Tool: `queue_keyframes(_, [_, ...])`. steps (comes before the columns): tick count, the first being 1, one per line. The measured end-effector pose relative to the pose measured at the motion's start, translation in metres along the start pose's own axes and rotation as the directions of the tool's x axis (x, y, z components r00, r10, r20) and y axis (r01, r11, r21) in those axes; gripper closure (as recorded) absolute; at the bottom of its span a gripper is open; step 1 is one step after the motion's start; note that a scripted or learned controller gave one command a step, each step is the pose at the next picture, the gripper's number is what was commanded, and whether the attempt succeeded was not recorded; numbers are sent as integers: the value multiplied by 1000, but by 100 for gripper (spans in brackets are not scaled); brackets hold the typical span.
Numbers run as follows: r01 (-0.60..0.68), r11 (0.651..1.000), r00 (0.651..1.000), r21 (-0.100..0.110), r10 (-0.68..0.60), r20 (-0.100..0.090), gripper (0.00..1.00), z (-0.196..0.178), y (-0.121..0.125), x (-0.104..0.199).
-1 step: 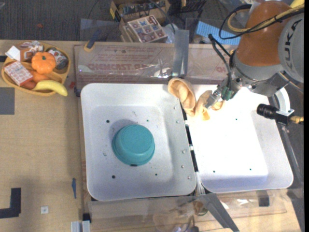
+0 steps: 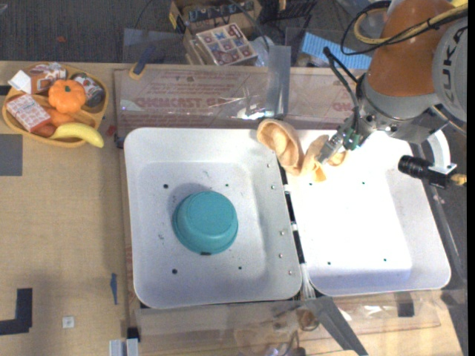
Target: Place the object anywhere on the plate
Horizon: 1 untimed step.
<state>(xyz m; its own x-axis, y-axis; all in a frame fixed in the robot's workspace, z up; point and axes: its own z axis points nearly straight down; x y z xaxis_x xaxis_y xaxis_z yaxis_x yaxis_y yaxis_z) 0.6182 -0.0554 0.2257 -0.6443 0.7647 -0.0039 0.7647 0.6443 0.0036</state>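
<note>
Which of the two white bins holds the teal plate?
The left bin: the teal plate lies upside down in it. The right bin has the gripper over its far corner.

I can't tell the gripper (image 2: 335, 148) finger state, tips blur into the tan object (image 2: 320, 162), arm (image 2: 415, 58) cut off at top and right edges, bowl (image 2: 52, 104) clipped at left, its small packets too tiny to read

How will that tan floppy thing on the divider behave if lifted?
The tan object is draped over the rim between the bins, so it is probably soft and would sag. Its folds suggest it is light. It may snag rather than slide towards the teal plate.
</note>
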Motion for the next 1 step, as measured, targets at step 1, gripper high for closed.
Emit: queue_keyframes(1, [387, 922, 922, 0, -387, -1, 100, 7, 32, 37])
